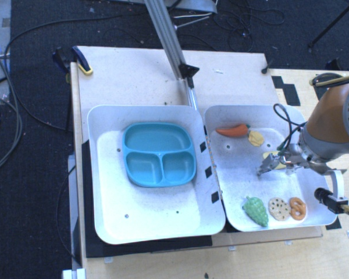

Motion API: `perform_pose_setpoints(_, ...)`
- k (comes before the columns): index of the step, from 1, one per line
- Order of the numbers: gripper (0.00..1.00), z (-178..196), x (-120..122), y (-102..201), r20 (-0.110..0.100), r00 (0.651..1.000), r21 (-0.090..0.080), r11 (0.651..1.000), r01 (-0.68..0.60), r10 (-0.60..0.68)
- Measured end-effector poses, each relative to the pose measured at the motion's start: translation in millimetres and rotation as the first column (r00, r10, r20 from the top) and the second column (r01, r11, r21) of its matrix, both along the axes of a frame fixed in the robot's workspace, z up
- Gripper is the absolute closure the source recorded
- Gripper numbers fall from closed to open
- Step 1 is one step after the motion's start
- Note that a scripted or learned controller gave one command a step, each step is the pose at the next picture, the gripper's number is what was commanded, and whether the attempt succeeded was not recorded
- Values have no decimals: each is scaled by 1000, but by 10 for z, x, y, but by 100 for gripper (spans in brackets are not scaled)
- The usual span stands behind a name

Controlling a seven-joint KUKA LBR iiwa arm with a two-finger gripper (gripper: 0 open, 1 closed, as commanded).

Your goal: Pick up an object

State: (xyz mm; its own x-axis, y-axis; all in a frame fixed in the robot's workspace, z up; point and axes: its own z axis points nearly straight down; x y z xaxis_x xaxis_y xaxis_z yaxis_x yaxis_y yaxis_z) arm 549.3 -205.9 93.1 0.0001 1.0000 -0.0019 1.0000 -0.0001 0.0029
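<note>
The gripper is hanging over the middle of the right bin, whether its fingers are apart or together being impossible to tell, while the carrot is lying near that bin's far edge and the pretzel is sitting by its near right corner.

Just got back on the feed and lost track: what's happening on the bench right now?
The KUKA arm reaches in from the right, with its tool low over the middle of the right bin, nothing visibly in it. A toy carrot and a small yellow piece lie behind it; a green toy, a cookie and a pretzel lie along the near edge. The left bin holds a blue divided plate.
</note>
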Motion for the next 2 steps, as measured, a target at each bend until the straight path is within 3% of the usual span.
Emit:
perform_pose_setpoints(1, 100, 121, 13, -8, 5, 1000, -3, 1000, 0, 0)
perform_pose_setpoints(2, 100, 745, 87, -30, 4, 1000, -1, 1000, -2, 2)
